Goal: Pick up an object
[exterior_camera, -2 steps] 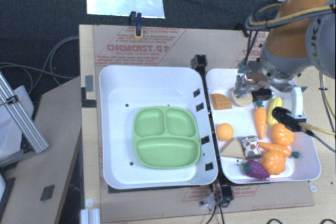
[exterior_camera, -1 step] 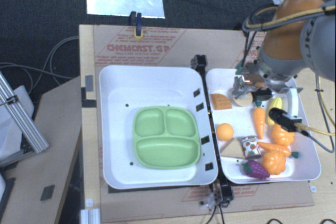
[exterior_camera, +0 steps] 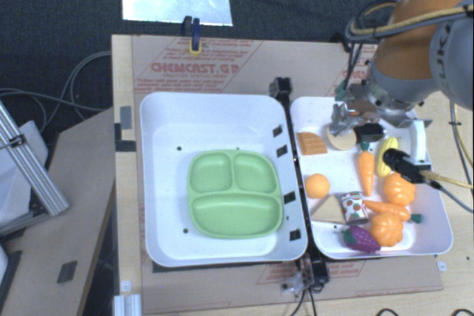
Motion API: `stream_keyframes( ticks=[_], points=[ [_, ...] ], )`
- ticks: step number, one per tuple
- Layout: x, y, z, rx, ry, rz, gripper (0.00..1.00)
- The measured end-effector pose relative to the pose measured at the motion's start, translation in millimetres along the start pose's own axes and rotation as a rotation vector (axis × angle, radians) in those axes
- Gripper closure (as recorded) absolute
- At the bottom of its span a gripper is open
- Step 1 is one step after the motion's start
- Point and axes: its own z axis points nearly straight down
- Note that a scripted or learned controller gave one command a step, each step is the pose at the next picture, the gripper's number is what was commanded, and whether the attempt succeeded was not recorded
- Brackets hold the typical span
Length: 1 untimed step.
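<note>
Carrot (exterior_camera: 366, 170) lying just right of orange ball (exterior_camera: 317, 185), long way running far to near, thin tip pointing near. Gripper (exterior_camera: 342, 120) farther back than orange ball; open or closed, cannot tell.

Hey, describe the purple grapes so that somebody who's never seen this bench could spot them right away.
Find the right white bin, the one crowded with toy food. Go to its near edge, next to the divider between the bins. The purple grapes lie there, beside an orange pepper and below a small carton; they are the one purple item among orange and yellow pieces.
</note>
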Motion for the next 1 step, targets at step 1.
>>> stream_keyframes(
  ticks=[1],
  points=[
    [0.6, -1.5, 1.6, 0.002, 0.0, 0.001, 1.0]
  ],
)
